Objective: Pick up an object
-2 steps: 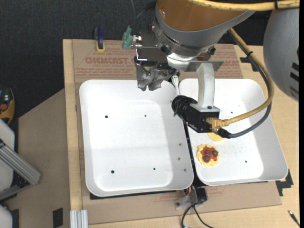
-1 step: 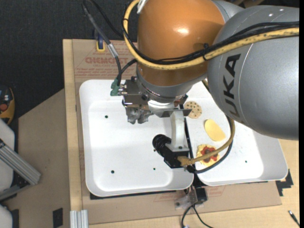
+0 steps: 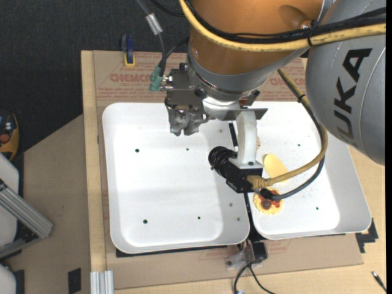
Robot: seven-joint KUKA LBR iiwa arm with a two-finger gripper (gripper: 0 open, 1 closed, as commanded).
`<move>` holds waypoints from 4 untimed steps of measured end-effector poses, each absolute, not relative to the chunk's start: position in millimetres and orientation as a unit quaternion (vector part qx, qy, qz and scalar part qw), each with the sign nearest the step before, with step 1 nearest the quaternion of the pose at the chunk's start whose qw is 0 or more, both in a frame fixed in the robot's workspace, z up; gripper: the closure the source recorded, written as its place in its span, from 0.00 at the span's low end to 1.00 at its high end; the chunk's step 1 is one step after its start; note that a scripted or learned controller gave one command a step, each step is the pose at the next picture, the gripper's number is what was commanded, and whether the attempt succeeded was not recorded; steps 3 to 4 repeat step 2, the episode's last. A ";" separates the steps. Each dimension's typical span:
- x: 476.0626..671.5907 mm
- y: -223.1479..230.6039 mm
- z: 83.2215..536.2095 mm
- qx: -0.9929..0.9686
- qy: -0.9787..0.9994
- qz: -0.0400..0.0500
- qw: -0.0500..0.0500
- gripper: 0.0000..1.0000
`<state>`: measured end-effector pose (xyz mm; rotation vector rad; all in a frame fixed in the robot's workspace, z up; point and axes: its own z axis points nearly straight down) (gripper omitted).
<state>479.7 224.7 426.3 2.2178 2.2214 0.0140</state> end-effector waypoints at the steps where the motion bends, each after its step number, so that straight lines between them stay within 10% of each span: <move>1: 479.6 224.3 542.9 0.707 0.708 0.008 0.003 1.00; 2: 477.2 223.8 324.7 0.708 0.706 -0.008 -0.003 1.00; 4: 477.2 223.8 324.7 0.708 0.706 -0.008 -0.003 1.00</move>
